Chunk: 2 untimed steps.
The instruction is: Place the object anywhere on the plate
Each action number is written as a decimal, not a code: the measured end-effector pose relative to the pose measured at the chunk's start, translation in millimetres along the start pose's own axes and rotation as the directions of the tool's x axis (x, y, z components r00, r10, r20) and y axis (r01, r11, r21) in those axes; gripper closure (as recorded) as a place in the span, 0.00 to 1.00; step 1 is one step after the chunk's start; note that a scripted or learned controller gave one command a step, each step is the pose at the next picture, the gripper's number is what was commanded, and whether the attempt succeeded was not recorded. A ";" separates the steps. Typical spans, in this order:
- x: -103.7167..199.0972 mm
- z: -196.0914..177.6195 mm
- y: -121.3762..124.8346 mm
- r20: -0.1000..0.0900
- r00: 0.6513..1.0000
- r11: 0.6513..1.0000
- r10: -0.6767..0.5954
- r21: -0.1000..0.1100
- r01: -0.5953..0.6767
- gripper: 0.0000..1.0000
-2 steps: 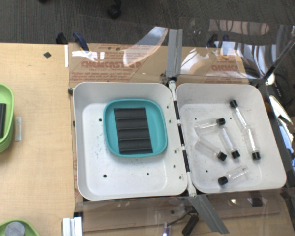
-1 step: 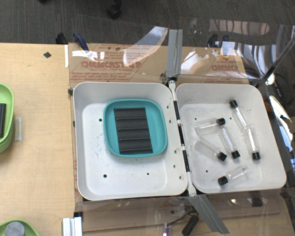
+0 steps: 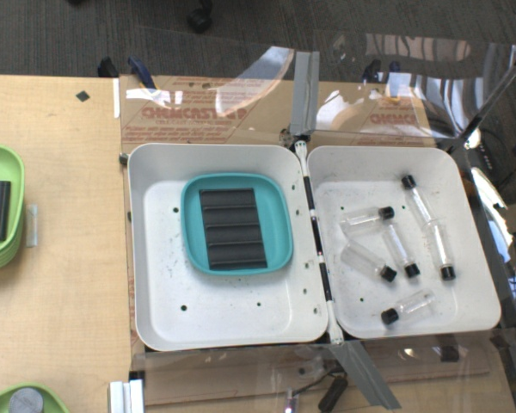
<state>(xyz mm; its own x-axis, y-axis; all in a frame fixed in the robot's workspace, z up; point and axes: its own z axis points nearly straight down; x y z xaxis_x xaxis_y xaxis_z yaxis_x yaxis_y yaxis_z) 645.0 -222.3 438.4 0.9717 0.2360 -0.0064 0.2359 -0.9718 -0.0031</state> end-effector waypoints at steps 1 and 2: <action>8.3 -1.3 1.3 -0.003 0.999 0.999 0.033 -0.001 -0.033 0.00; 8.5 -1.4 2.1 -0.004 0.999 0.999 0.036 -0.001 -0.036 0.00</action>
<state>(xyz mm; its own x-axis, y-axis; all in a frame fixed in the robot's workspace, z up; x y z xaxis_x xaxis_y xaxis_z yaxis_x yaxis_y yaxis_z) 653.7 -222.3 439.8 0.9795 0.2013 -0.0029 0.2013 -0.9795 -0.0019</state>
